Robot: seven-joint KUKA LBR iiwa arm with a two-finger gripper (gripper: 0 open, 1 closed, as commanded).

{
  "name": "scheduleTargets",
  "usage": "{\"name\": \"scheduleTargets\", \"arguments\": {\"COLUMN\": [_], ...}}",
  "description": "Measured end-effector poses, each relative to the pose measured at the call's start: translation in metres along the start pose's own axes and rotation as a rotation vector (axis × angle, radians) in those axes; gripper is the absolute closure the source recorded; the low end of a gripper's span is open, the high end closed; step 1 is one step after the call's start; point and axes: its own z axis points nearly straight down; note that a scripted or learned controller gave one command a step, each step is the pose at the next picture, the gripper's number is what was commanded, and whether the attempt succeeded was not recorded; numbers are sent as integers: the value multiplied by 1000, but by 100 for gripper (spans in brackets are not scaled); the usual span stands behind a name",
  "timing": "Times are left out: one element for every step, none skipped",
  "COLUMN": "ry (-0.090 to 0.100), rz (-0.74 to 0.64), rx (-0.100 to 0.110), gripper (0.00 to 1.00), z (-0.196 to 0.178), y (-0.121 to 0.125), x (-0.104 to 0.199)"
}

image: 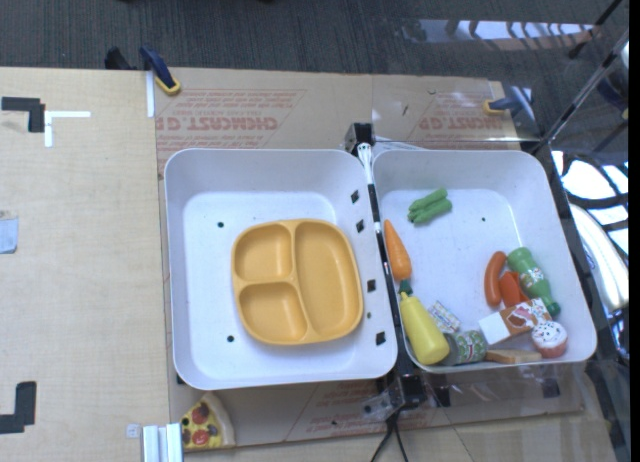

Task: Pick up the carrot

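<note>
Carrot [397, 251]: lies against the right bin's [535, 182] left wall, touching the yellow bottle [422, 331]. Jaw state: cannot tell. Risk: wall blocks a finger; bottle nudged.

glossy plastic carrot [398, 252], smooth white bins [190, 280], matt yellow plate [297, 281]

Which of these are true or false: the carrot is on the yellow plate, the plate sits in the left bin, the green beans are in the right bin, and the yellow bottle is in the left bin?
1. The carrot is on the yellow plate. False: it lies in the right bin, by the left wall.
2. The plate sits in the left bin. True.
3. The green beans are in the right bin. True.
4. The yellow bottle is in the left bin. False: it is in the right bin.
</note>
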Motion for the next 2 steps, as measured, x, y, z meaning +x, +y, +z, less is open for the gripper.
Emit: {"name": "scheduleTargets", "arguments": {"ry": [-1,-2], "rz": [-6,-5], "rx": [1,1], "gripper": [100,0], "z": [-8,-8], "y": [-1,-1], "x": [2,1]}}
